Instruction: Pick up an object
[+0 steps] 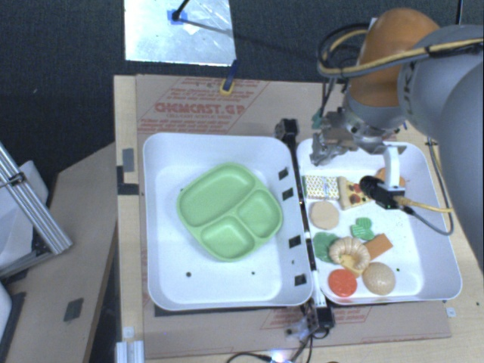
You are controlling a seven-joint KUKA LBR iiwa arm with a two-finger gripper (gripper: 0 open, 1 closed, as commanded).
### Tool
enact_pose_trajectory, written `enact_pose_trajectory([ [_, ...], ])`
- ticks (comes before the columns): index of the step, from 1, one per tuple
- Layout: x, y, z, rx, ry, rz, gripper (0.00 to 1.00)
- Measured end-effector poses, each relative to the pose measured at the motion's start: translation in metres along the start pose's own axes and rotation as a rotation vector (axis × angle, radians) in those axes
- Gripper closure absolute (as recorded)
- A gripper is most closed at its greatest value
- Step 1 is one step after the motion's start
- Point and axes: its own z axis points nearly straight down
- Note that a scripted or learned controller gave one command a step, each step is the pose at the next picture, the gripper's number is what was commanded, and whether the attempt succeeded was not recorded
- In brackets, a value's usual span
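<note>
Two shallow white bins side by side on the bench. Left bin (162,165): a green divided plate (229,211) lying flat near its middle, three compartments, tilted diagonally to the bin's edges. Right bin (442,267): crowded with toy food – a patterned flat packet (320,186) near the dividing wall toward the far edge, a pizza slice (351,193) just beside it, a round beige cookie (325,215) below those. Nearer the front edge, a croissant (351,250) touching a green leafy piece (325,244), a small green piece (362,228) and an orange wedge (379,244) beside it. At the front edge, a red tomato (342,282) and a tan potato-like lump (379,277), close together. Gripper (324,151) hanging over the far corner of the right bin by the dividing wall, above the patterned packet – nothing seen between its tips; open or closed, cannot tell. Grey arm with orange band (389,44) reaching in over the right bin's far edge
</note>
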Motion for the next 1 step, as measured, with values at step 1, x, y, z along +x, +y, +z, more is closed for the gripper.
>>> enact_pose_trajectory([
  [1,0.0289,-0.0061,-0.0152,0.001,0.0,0.001,1.0],
])
